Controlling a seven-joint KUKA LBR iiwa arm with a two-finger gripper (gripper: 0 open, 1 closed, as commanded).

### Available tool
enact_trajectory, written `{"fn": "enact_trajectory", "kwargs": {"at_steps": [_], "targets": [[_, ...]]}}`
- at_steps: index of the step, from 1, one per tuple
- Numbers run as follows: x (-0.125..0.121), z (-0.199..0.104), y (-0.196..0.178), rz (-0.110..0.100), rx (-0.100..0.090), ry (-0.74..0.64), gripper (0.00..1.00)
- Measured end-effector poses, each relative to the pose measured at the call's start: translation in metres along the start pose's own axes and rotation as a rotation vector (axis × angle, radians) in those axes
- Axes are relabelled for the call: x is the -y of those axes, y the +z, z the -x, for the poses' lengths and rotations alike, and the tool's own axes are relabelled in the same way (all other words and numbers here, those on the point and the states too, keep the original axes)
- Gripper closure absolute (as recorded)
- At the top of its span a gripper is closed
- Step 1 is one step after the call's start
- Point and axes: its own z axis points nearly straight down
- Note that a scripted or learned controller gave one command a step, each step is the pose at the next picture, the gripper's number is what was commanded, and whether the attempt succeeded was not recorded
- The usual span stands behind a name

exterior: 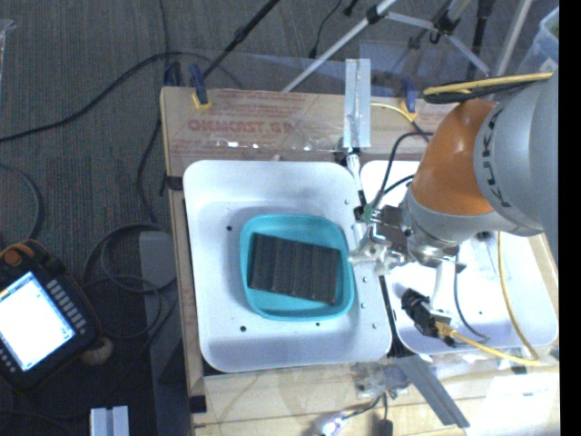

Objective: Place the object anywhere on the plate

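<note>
A dark, ribbed rectangular object [292, 268] lies on the teal plate [257, 305].

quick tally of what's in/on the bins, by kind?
White bins: 2, left and right
Teal plates: 1, in the left bin
Dark ridged objects: 1, lying on the plate
Total: 4

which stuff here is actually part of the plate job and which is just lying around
Part of the job:
- teal plate in the left bin
- dark ridged object lying on that plate
- pincer, at the bin's right rim

Just lying about:
- handheld screen unit on the floor
- floor cables
- blue clamp
</note>
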Motion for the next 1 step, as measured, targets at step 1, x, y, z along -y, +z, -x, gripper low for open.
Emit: {"fn": "enact_trajectory", "kwargs": {"at_steps": [1], "targets": [[0.0000,-0.0001,-0.0001,0.000,-0.001,0.000,0.00]]}}
